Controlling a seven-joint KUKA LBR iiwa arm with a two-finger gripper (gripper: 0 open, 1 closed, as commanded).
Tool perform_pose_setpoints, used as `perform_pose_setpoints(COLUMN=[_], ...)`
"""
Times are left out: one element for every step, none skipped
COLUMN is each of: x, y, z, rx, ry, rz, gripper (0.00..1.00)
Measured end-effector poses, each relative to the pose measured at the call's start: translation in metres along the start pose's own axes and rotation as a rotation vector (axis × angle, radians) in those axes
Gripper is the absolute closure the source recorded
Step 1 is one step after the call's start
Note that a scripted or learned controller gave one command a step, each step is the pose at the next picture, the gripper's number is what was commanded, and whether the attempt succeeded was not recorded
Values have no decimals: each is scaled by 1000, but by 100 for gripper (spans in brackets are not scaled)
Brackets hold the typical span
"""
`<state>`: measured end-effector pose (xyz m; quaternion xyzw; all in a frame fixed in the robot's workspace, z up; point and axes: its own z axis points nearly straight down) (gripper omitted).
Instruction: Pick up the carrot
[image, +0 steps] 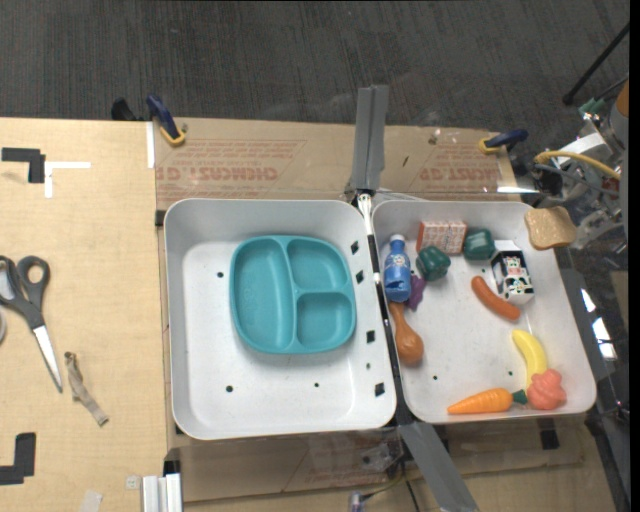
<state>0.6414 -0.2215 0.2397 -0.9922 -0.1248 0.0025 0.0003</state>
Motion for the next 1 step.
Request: perform_pose_setpoints(x=[10], y=[2], z=[-7], rx=[-1], ry=[1], rz=[3], gripper=[100])
